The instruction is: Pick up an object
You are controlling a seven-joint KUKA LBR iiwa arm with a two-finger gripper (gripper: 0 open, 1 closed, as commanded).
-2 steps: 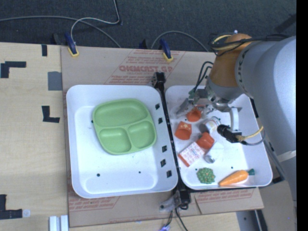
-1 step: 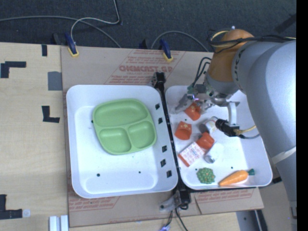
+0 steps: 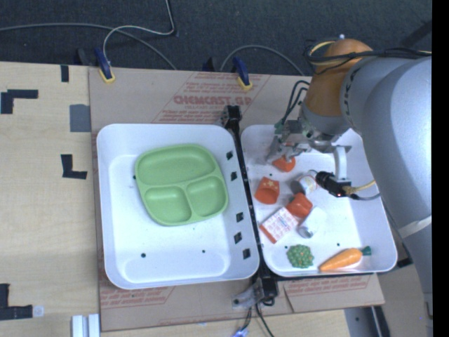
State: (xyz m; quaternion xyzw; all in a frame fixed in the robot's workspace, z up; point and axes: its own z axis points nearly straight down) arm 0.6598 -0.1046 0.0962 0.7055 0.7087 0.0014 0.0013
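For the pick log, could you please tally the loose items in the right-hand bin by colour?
Orange or red-orange: 4, namely piece at the gripper, block, block, carrot.
Green: 1, broccoli.
Red and white: 1, packet.
White: 1, small item, too blurred to name.
Total: 7.

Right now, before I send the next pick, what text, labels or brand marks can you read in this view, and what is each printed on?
"CHEMCAST" in red, with a second word after it too blurred to read: on the cardboard sheet under the bins, above the left bin.
More red print along the cardboard's bottom edge: too small to read.
Red and white packet in the right bin: carries print, too blurred to read.
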